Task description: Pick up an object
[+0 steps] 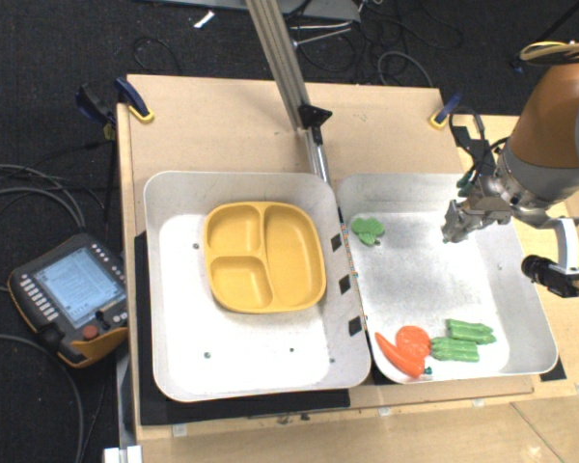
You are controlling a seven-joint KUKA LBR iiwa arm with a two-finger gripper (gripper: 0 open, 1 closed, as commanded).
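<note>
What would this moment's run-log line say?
gripper: over right bin, upper right, nothing visibly held | broccoli: upper left | tomato, carrot, pea pods: front edge | yellow plate: left bin

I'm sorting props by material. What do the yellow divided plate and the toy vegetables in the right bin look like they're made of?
The yellow divided plate looks like molded plastic: uniform color, soft sheen, rounded ridges. The green toy broccoli, the red tomato, the orange carrot and the green pea pods also look like plastic or rubber, with flat saturated colors; too small to tell which.
</note>
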